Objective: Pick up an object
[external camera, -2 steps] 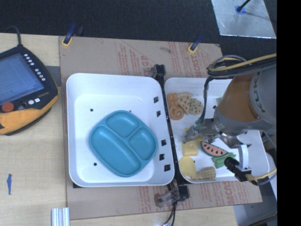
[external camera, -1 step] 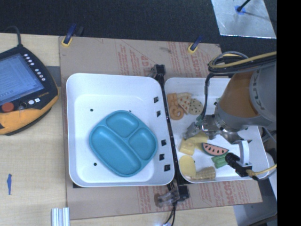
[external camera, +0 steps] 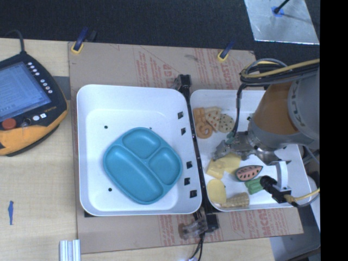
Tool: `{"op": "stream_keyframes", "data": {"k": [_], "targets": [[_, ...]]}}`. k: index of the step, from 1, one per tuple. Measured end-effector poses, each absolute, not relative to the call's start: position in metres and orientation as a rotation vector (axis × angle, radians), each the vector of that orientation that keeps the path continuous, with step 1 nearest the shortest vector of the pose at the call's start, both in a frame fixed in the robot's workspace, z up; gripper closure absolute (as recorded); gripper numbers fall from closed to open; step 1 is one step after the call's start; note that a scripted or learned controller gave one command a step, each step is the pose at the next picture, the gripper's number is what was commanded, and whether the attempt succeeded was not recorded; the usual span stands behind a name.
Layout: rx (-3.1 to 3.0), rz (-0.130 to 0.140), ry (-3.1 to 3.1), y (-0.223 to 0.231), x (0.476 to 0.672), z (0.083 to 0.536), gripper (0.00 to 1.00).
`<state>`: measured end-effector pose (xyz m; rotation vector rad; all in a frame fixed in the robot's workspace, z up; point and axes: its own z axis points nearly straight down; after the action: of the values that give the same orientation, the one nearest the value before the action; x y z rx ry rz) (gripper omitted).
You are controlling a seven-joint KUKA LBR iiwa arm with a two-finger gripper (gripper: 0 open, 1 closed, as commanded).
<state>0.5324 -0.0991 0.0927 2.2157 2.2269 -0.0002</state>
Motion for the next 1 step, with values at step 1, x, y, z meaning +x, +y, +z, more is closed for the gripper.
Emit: {"op": "stream_keyframes", "data": {"k": [1], "targets": [[2.217, -0.002, 2.228, -0.093, 0.5301, 0.0927, 0.0]]}}
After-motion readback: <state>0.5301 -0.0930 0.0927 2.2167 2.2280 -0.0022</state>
